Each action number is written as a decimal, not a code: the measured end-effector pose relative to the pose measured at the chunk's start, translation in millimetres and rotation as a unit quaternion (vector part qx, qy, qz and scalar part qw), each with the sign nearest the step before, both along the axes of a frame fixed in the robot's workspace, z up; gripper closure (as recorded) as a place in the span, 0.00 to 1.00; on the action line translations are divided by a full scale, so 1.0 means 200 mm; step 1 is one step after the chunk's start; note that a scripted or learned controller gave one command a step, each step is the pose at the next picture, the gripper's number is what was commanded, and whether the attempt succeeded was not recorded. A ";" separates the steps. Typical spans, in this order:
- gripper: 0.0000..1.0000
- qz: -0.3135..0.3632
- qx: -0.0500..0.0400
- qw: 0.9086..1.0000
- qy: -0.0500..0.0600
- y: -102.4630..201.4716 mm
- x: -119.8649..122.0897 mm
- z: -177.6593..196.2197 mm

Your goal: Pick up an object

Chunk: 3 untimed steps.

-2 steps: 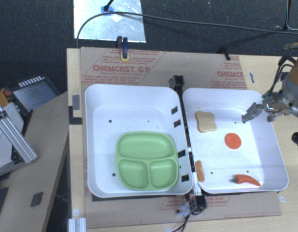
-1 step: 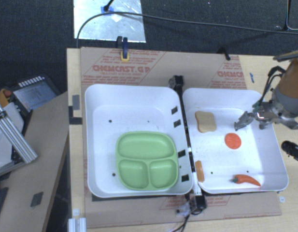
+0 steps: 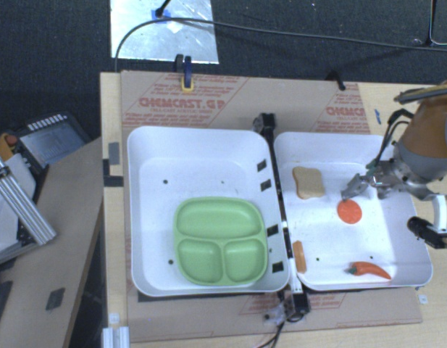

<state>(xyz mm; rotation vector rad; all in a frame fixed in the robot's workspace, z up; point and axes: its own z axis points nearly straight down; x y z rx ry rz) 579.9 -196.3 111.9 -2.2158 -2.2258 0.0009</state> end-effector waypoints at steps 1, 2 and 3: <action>0.00 -0.001 0.000 1.000 0.000 0.00 0.00 -0.14; 1.00 0.000 -0.001 1.000 -0.003 0.00 0.01 -0.08; 1.00 0.000 -0.001 1.000 -0.003 0.03 -0.02 0.20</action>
